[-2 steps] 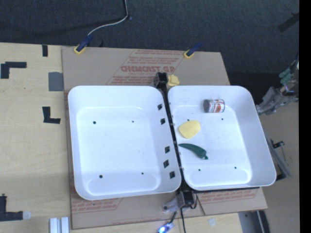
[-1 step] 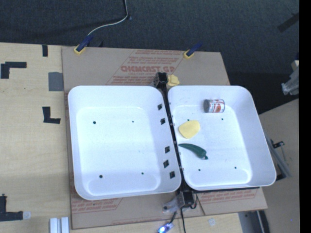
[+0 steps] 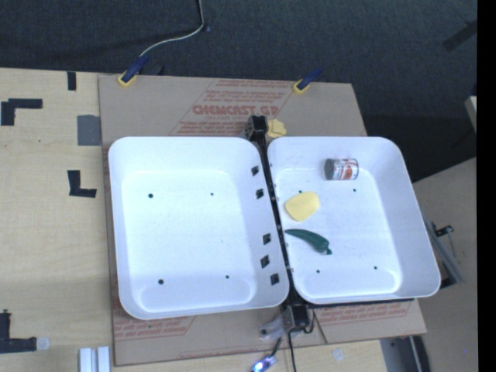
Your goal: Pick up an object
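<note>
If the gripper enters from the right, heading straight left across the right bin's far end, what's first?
Likely the small can, if it travels low enough; its height can't be judged.

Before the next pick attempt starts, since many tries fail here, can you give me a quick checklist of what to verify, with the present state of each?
1. Objects available: ok. A small can, a yellow piece and a green pepper-shaped item lie in the right bin.
2. Objects apart from one another: ok, gaps show between all three.
3. Objects away from the bin walls: not ok for the yellow piece and green item, both near the centre divider.
4. Can upright: not ok, it lies on its side.
5. Gripper ready: cannot tell.
</note>
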`<state>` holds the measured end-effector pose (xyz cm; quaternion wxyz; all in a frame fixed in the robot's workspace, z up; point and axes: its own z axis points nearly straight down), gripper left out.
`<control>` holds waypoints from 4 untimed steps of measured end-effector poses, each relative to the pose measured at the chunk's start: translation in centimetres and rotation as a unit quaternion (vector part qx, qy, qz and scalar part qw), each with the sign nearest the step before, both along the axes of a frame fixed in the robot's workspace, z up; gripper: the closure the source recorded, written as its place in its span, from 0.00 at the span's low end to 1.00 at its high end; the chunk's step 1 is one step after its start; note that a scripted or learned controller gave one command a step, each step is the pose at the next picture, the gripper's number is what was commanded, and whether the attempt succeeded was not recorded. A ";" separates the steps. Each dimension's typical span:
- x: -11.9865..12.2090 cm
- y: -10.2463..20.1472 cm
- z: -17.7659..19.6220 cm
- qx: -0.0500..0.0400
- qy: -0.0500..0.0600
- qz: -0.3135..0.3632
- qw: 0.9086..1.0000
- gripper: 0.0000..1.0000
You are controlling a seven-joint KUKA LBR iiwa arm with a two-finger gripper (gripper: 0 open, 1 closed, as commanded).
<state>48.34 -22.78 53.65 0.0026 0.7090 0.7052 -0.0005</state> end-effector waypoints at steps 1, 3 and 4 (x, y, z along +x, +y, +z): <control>0.0 0.4 -0.2 0.001 0.001 0.003 1.000 0.00; -0.1 5.6 -15.8 0.005 0.010 0.005 1.000 1.00; 5.6 9.2 -4.5 0.001 -0.005 0.006 1.000 1.00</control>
